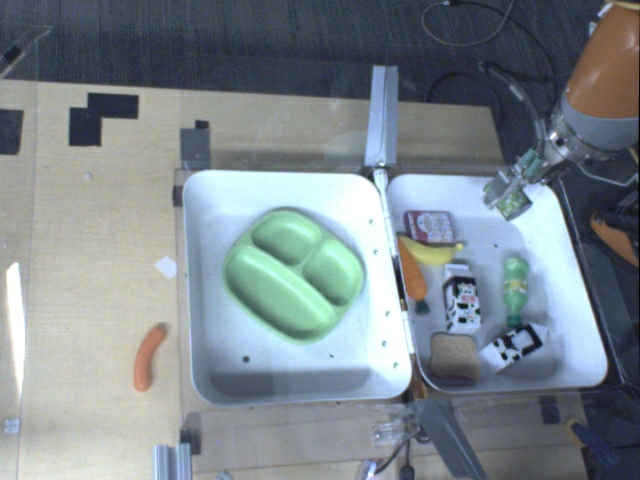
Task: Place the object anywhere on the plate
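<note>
A green three-section plate lies tilted in the left bin. The right bin holds a banana, a carrot, a red packet, a green bottle, two cow-patterned cartons and a brown slice of bread. My gripper hovers over the right bin's far right corner, above and right of the red packet. I see nothing between its fingers.
An orange sausage-shaped toy lies on the wooden bench left of the left bin. A metal divider post stands at the back between the bins. Cables trail across the dark floor behind.
</note>
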You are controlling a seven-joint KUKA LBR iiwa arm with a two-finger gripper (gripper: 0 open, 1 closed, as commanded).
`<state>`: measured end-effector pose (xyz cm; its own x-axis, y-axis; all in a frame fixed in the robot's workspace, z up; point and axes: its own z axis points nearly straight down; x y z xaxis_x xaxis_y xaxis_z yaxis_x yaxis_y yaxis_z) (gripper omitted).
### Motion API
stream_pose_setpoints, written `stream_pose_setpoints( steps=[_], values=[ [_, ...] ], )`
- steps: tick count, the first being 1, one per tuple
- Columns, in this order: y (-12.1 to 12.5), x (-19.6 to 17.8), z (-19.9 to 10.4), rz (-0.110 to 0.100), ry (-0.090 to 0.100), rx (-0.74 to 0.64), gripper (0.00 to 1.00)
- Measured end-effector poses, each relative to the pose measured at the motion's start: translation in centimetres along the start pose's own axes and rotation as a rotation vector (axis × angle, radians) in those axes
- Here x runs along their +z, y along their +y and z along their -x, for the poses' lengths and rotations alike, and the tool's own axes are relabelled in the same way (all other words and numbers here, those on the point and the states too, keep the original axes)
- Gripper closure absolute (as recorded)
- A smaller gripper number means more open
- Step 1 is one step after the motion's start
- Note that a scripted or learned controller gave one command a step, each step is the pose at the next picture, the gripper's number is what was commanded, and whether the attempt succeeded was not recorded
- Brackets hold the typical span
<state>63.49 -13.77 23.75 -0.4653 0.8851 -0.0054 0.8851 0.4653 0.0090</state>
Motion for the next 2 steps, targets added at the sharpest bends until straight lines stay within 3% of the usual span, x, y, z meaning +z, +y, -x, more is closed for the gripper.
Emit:
stream_pose_setpoints(
  steps=[1,2],
  values=[
    [6.5,-1.4,-6.9,0.000,0.001,-0.191,1.00],
    [7.7,3.4,-8.4,-0.001,0.002,-0.384,1.00]
  ],
)
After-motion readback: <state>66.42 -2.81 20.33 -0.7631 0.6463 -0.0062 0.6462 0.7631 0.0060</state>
